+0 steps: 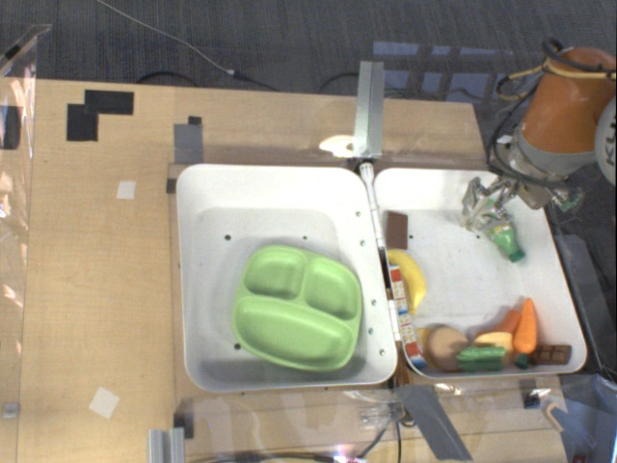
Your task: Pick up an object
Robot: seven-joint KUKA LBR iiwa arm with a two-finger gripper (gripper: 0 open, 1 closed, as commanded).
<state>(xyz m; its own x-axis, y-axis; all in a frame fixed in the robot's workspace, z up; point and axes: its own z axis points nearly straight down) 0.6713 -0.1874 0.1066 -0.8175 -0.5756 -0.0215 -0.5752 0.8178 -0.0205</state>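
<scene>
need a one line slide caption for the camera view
End effector over the right bin near a green object; green divided plate in the left bin.

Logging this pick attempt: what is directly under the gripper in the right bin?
A small green object lies on the right bin floor just below the gripper. The gripper covers the object's upper end, so whether the two touch cannot be seen.

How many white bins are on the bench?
2. The left bin holds a green plate. The right bin beside it holds toy food, such as a banana and a carrot.
</scene>
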